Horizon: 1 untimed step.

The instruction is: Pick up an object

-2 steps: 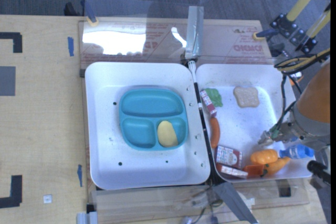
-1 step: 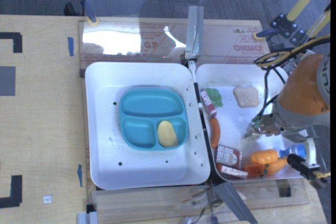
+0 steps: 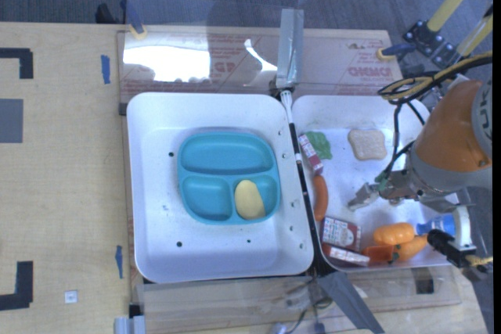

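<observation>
Arm: grey KUKA arm with orange band (image 3: 455, 133), reaching in from the right over the right-hand shallow white bin (image 3: 338, 112).
Fingers: metal two-finger gripper (image 3: 362, 198) low above the right bin's middle, pointing left; tips look slightly apart with nothing between them, though small and partly blurred, so only loosely judged as released.
Just left of the fingers: long orange-red sausage-shaped object (image 3: 320, 196), lying lengthwise beside the wall that divides the two bins; apart from the tips.
Above the fingers (farther from the camera): pale beige bread-slice-shaped object (image 3: 367, 143), flat on the bin floor, well apart from the tips.
Up and left of the fingers: small green leafy-looking item (image 3: 318, 144) next to a narrow red-and-white packet (image 3: 310, 160), both near the divider.
Below and left of the fingers: red-and-white printed flat packet (image 3: 340, 233), near the bin's front edge.
Below and right of the fingers: orange bell-pepper-shaped toy (image 3: 395, 237), with a red piece (image 3: 379, 253) touching its lower side; a blue-and-white item (image 3: 441, 227) just to its right, partly under the arm.
Far left of the fingers, across the divider: left-hand shallow white bin (image 3: 149, 192) holding a teal plastic plate with three compartments (image 3: 225, 155).
In the plate: yellow lemon-shaped object (image 3: 250, 199), in the lower right compartment.
Table: light wooden table (image 3: 55, 168) bearing both bins.
</observation>
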Each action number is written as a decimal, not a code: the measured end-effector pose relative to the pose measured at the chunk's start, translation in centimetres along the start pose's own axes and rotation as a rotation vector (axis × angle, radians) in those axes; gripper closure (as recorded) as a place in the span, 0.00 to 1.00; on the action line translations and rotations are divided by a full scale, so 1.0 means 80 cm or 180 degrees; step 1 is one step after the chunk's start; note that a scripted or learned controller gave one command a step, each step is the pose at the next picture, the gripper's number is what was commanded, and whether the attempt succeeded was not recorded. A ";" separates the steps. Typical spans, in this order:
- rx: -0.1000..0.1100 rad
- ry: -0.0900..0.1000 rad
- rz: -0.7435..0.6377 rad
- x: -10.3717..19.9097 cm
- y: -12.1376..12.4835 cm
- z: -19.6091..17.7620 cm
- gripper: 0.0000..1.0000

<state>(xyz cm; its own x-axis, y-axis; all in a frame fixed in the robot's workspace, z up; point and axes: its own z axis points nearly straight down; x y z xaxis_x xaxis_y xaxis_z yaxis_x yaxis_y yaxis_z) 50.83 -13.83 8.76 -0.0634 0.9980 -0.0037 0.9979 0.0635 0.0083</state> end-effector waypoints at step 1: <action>0.0001 0.0005 -0.0206 0.028 0.058 0.000 0.00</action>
